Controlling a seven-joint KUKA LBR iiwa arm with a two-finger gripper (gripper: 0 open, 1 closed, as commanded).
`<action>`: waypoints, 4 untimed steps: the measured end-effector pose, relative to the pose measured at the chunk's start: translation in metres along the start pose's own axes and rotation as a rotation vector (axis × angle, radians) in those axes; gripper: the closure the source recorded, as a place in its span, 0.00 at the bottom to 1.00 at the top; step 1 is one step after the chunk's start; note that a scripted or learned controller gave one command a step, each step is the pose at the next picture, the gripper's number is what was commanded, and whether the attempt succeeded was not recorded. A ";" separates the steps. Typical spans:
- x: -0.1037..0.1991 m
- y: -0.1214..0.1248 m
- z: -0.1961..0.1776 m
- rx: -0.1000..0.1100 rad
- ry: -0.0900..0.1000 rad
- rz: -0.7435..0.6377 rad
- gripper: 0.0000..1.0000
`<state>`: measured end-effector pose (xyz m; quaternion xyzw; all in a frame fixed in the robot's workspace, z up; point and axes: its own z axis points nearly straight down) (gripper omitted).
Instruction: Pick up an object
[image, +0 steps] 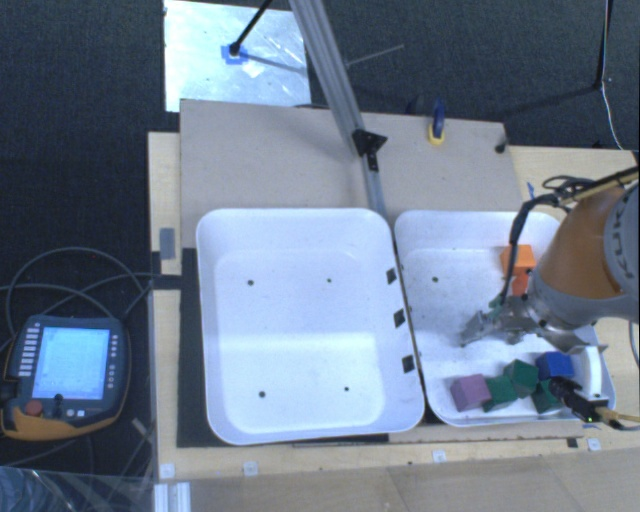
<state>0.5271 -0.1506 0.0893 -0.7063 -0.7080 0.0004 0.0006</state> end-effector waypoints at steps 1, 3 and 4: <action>0.000 0.001 -0.012 -0.005 0.000 -0.002 1.00; -0.006 0.015 -0.122 -0.010 -0.003 -0.003 1.00; 0.050 0.022 -0.137 -0.007 0.001 -0.009 1.00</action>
